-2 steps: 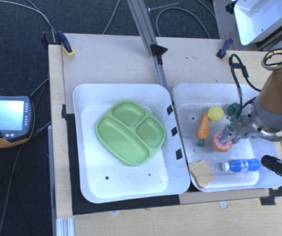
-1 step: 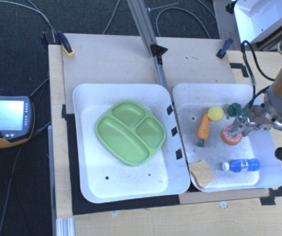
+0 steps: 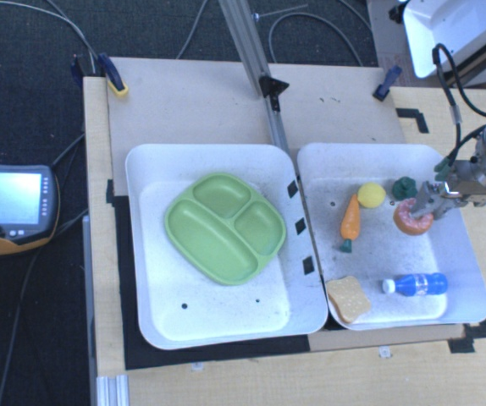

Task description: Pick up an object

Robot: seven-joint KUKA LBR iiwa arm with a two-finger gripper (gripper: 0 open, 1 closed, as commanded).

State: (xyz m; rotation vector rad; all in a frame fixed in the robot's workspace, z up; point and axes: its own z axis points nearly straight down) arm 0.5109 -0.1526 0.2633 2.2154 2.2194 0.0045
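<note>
Tool point(image 3: 429, 200) reaches in from the right edge over the right bin point(image 3: 472, 271), tip low at that bin's upper right area. Finger state: cannot tell; the metal tip overlaps the pink donut point(image 3: 412, 219) and the view does not resolve a gap or a grip.

Pink donut lies directly under and just left of the tool tip, on the bin floor as far as can be judged. Dark green item point(image 3: 405, 185) sits just above-left of the tool, close to the donut. Yellow ball point(image 3: 372, 195) is further left, near the green item. Orange carrot point(image 3: 350, 222) lies left of the tool, just below the ball, tilted, green end pointing down. Blue bottle point(image 3: 416, 284) lies on its side below the tool, white cap to the left. Bread slice point(image 3: 349, 299) is below-left, at the bin's lower left corner.

Left bin point(image 3: 154, 311), well to the tool's left, carries a green divided plate point(image 3: 224, 227).

Both bins rest on the worktop point(image 3: 192, 100).
</note>
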